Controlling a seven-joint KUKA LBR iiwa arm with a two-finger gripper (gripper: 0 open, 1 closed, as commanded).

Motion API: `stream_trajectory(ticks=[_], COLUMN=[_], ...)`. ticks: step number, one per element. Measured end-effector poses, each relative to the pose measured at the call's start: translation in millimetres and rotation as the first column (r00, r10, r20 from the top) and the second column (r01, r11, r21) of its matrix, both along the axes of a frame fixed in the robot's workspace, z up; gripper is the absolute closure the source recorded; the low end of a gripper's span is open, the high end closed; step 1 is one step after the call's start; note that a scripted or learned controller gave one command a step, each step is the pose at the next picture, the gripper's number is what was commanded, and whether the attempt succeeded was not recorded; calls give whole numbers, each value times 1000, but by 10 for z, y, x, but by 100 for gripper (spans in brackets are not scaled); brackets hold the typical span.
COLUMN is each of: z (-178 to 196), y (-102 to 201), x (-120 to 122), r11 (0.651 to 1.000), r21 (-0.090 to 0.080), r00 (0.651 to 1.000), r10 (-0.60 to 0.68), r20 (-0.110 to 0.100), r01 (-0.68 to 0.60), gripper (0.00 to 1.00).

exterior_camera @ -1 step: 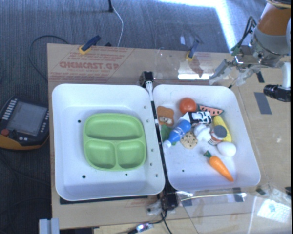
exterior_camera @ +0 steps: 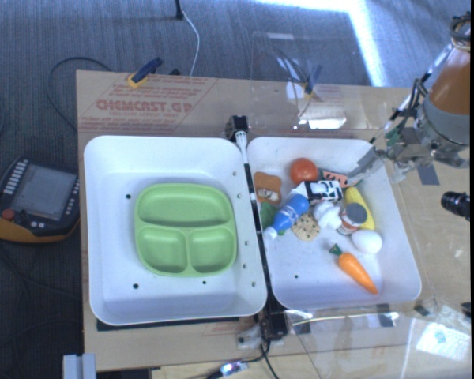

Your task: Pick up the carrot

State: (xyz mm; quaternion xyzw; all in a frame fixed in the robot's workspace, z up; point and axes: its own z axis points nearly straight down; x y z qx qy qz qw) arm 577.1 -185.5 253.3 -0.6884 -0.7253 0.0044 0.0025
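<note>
The carrot [exterior_camera: 356, 271] lies in the lower right of the right bin [exterior_camera: 403, 287], orange body slanting down toward the frame's lower right, its green tuft at the upper left end. Just above it sits a white egg [exterior_camera: 366, 242], and around that a crowd: a cookie [exterior_camera: 305, 227], a blue bottle [exterior_camera: 287, 214], a yellow banana [exterior_camera: 357, 204], a red tomato [exterior_camera: 303, 169] and a brown toast-like piece [exterior_camera: 266, 187] near the bin's left wall. The left bin [exterior_camera: 103, 212] carries a green divided tray [exterior_camera: 186, 228] (three compartments). My gripper [exterior_camera: 363, 166] hangs over the upper right part of the right bin, well apart from the carrot, near the banana's top end. Whether it is apart or together I cannot tell from this slant; nothing is seen in it.
</note>
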Motion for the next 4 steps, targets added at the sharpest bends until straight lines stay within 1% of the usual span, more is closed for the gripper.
stream_trajectory(ticks=[1,2,3,4], z=[-1194,-1622,-1510,-686], y=[109,132,124,1051], x=[-702,-886,-862,-922], r11=[997,990,990,995], r21=[8,0,-5,4], r00=[997,990,990,995], r10=[72,141,139,104], r20=[-3,21,29,10], r01=[-72,-141,-139,-104], gripper=[0,0,100,100])
